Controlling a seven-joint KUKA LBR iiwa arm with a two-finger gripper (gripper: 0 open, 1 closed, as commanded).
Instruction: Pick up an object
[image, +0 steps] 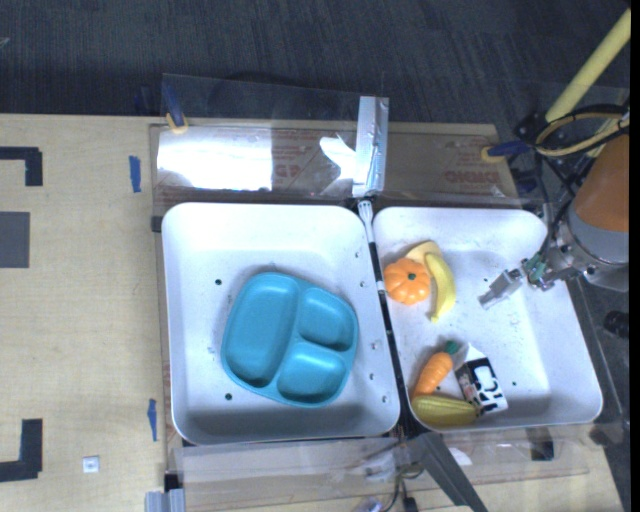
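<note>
In the right bin, a small orange pumpkin lies against a yellow banana near the bin's left wall. Toward the front lie an orange carrot, a yellow oblong fruit and a small black-and-white box, all close together. My gripper hangs over the bare middle of this bin, to the right of the banana and apart from it. Nothing shows at its tip.
The left bin holds a blue divided plate. A clear plastic sheet with a taped post stands behind the bins. The grey arm with its orange band and cables enters over the right bin's far right corner.
</note>
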